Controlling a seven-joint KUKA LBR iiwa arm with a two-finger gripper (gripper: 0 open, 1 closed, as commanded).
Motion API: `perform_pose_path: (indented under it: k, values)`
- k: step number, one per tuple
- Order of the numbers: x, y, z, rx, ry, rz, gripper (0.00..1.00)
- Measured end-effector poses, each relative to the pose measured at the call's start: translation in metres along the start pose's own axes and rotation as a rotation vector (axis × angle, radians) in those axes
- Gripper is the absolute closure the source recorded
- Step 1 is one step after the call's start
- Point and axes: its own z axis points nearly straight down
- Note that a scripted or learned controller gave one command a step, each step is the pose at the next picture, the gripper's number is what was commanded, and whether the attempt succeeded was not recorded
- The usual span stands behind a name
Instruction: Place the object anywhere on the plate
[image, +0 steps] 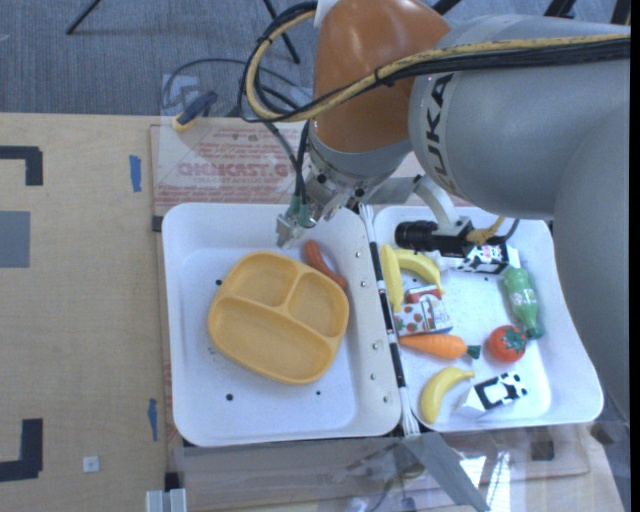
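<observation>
The hand (293, 226) hangs low over the far edge of the left shallow white bin (190, 330), its tip just beyond the upper rim of the yellow three-compartment plastic plate (279, 316); whether it is open or closed cannot be told from this angle, and nothing shows in its grip. Just to its right, a small reddish-orange sausage-shaped toy (322, 262) lies in the same bin, touching or almost touching the plate's upper right rim but not on the plate. The plate sits tilted in the middle of that bin. The right shallow white bin (570, 385) holds the other things: a yellow toy banana (405, 268) near the dividing rims, a red and white carton (422, 314) below it, an orange toy carrot (435, 345), a red toy tomato (505, 343), a green plastic bottle (522, 299), a second yellow banana (440, 390) and a black and white patterned block (500, 388). The grey arm (520, 110) with its orange band (370, 75) spans the top right above the wooden bench (70, 330).
</observation>
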Motion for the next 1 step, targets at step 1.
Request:
perform_pose_path:
  k: [1]
  values:
    - [-0.0316,0.0479,-0.1266,0.001,0.0,-0.071,1.0]
